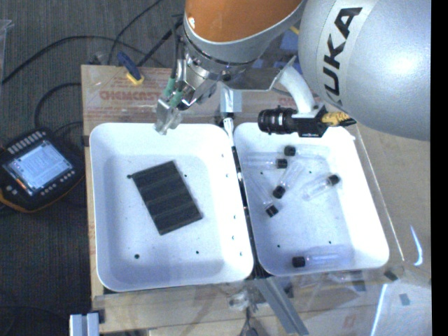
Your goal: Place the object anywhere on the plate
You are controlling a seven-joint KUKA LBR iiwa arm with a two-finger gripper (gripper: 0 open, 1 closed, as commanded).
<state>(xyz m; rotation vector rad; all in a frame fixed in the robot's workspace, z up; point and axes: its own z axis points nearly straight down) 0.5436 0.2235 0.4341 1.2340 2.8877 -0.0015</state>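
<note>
The pincer (pixel 166 121) hangs over the top edge of the left bin (pixel 112 257), in the upper middle of the frame. Whether it is apart or together, I cannot tell. The dark ribbed plate (pixel 166 197) lies flat in the centre of this bin, probably as the target. The small clear tubes (pixel 308 186) with black caps lie scattered in the right bin (pixel 364 215), so the object seems not yet picked.

Bright, even light; sharp view, soft shadows.

I see open floor all round the dark plate (pixel 166 197) | clear vials (pixel 297 180) crowd the bin right of it
</note>
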